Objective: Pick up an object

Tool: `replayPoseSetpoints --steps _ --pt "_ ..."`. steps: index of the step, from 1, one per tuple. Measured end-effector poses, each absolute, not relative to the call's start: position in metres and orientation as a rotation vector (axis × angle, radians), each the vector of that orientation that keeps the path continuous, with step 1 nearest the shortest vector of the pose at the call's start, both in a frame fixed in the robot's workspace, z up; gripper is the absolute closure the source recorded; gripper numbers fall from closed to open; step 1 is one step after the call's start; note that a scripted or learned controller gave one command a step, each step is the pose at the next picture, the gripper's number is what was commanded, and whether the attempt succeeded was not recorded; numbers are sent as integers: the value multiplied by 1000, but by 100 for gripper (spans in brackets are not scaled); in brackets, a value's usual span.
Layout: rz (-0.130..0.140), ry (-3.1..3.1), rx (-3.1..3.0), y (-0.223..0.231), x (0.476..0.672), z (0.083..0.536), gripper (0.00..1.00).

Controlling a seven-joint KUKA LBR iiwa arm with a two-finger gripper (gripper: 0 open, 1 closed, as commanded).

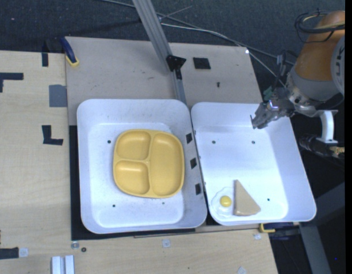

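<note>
A yellow divided plate (148,163) lies in the left bin (90,153). In the right bin (290,170), near the front edge, a tan wedge-shaped piece (243,200) lies beside a small fried egg toy (224,201) with a yellow yolk. My gripper (262,119) hangs over the right bin's far right corner, well away from the wedge and the egg. Nothing shows between its tips.
A slanted metal pole (156,30) rises behind the bins, with a black clamp (176,63) at its base. Cables run across the dark floor at the back. A blue and yellow clip (69,51) sits at the bench's far left corner.
</note>
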State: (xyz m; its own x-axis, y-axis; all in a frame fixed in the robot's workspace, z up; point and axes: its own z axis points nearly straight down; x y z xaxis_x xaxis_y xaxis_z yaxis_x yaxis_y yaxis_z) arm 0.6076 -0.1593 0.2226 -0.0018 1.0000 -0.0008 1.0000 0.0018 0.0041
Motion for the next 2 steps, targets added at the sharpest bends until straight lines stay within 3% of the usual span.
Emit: replayPoseSetpoints --steps 2 --pt "-1 2230 2217 -59 587 221 100"
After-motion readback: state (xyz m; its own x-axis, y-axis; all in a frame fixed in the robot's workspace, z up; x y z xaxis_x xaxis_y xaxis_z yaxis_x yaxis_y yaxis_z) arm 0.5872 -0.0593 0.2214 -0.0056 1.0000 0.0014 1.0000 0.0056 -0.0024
